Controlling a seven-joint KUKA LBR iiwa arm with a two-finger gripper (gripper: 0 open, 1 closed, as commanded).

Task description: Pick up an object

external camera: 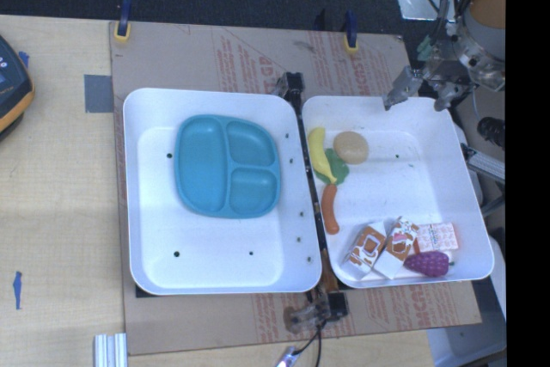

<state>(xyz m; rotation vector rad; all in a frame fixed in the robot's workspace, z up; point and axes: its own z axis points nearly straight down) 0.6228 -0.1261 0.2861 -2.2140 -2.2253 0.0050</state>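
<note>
While nothing is grasped yet, step reads as approach. Left bin holds a blue divided plate. Right bin: yellow banana over a green piece, tan round item, orange carrot by the left wall; cartons and purple grapes at the near edge. Tool hovers over the far rim, fingers spread apart, empty. Next move likely: travel inward and descend onto one object, probably the tan round item nearest.

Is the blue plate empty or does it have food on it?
Empty. The blue plate shows three bare sections; the toy food lies in the other bin.
</note>
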